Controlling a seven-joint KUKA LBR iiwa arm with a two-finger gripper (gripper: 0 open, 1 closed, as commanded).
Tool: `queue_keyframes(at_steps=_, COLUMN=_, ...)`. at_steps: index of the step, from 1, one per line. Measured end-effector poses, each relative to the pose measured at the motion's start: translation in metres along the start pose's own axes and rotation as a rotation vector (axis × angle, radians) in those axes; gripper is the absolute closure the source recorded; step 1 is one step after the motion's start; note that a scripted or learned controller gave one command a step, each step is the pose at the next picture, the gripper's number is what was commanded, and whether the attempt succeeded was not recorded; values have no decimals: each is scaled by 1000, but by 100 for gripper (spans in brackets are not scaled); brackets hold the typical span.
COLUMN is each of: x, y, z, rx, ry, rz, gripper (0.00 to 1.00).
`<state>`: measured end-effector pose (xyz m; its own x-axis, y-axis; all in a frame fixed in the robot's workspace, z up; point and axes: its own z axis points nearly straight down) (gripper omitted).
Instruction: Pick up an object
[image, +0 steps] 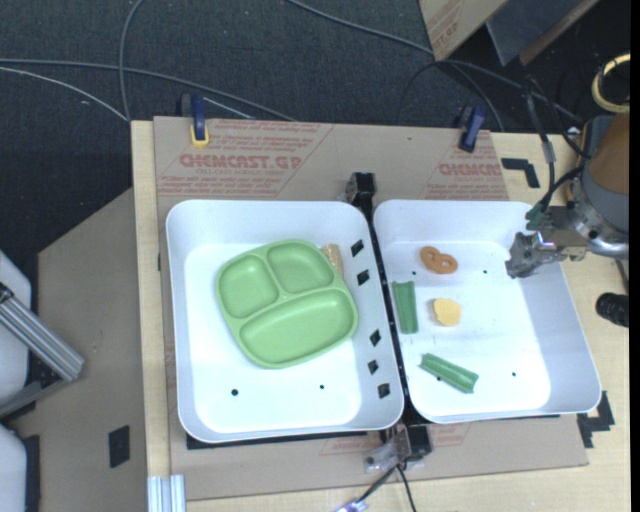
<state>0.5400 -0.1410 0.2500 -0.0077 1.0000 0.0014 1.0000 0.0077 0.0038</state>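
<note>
In the right bin (560, 340) lie a brown pretzel (438, 261), a yellow chunk (447, 313), an upright green stick (404, 306) near the left wall and a second green stick (449, 373) lying slanted lower down. My gripper (522, 256) hangs over the bin's upper right part, well right of the pretzel, with nothing seen between its fingers. The arm comes in from the right edge.
The left bin (200, 400) holds a green divided plate (288, 301) with a small tan item (332, 257) at its upper right edge. Black clips line the divider between the bins. Blue clamps sit at the board's back edge. Cables run across the dark floor.
</note>
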Motion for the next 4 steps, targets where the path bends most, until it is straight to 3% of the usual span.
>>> queue_keyframes(at_steps=2, x=118, y=28, z=6, rx=2, ry=1, rz=0, gripper=100)
queue_keyframes(at_steps=4, x=216, y=37, z=21, rx=7, ry=1, rz=2, gripper=100)
